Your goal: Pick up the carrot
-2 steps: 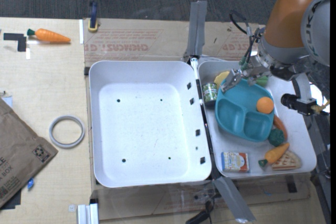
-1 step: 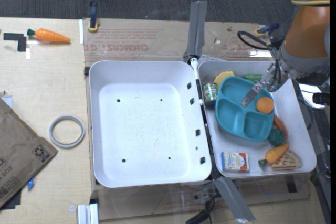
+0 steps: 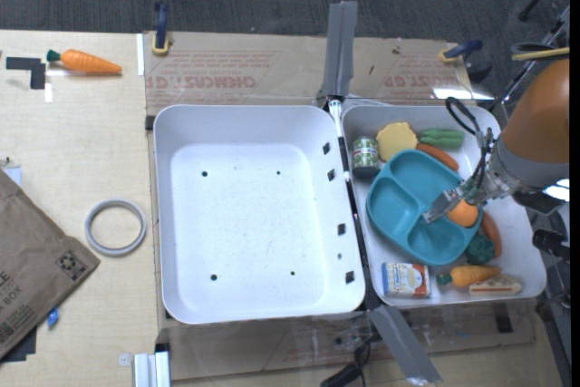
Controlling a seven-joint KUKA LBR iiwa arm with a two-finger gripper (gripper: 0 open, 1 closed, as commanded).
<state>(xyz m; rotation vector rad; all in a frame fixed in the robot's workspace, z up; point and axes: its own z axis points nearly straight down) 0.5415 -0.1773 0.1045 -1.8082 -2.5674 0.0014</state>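
In the right bin, a carrot with a green top lies near the front wall, beside a small box. A second orange carrot-like piece rests along the far rim of a teal divided plate. A third carrot lies on the bench at the far left, outside both bins. My gripper hangs low over the right side of the teal plate, right beside a round orange item. Whether it touches that item is unclear.
The right bin also holds a small can, a yellow piece, a green vegetable, a reddish item and a carton. The left bin adjoins it. A tape ring and brown cardboard lie on the bench at left.
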